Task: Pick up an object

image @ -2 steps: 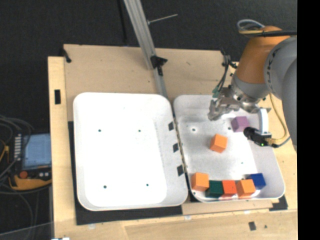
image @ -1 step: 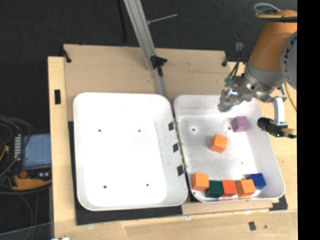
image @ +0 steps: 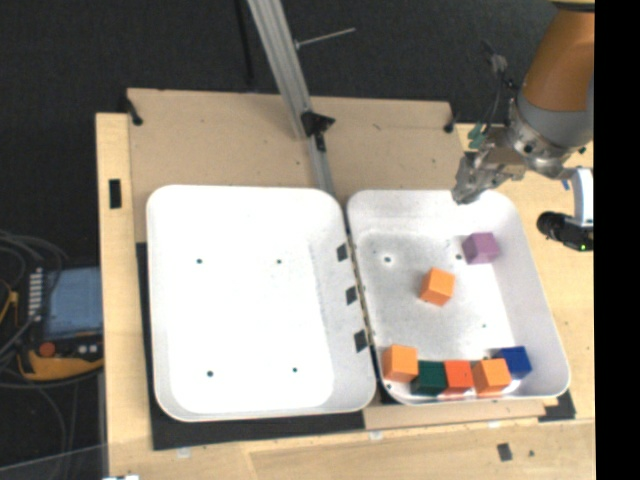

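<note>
The right bin [image: 520, 268] holds several small blocks. A purple block [image: 481, 247] lies near its far right side, and an orange block [image: 437, 287] sits in the middle. Along the near wall stand an orange block [image: 401, 361], a dark green block [image: 431, 376], two more orange blocks [image: 459, 374] [image: 491, 374] and a blue block [image: 514, 360]. My gripper [image: 467, 192] hangs over the bin's far rim, above and just left of the purple block. Nothing shows between its fingers.
The left bin [image: 250, 298] lies beside the right one. A metal post [image: 285, 63] slants up from the bench behind the bins. Cables and a blue box [image: 70, 303] lie off the bench at the left.
</note>
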Controlling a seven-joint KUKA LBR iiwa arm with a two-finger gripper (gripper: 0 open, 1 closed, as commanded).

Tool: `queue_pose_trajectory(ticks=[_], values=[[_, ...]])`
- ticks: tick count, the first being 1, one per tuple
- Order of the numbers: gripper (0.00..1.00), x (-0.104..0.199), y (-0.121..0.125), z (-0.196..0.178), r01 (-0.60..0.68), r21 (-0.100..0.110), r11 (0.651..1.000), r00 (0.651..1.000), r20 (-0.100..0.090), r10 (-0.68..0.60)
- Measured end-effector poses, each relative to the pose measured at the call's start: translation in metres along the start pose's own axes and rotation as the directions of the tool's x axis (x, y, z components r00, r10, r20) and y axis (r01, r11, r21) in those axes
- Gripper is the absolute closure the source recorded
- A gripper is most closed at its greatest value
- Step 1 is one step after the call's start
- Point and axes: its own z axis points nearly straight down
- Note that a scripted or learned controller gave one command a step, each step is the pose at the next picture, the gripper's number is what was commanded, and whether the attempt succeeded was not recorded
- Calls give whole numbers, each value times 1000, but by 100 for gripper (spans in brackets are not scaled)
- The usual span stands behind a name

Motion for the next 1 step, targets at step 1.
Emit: queue_pose_trajectory(ticks=[1], values=[[100,53,-15,13,3,9,1000,1000,-1,-3]])
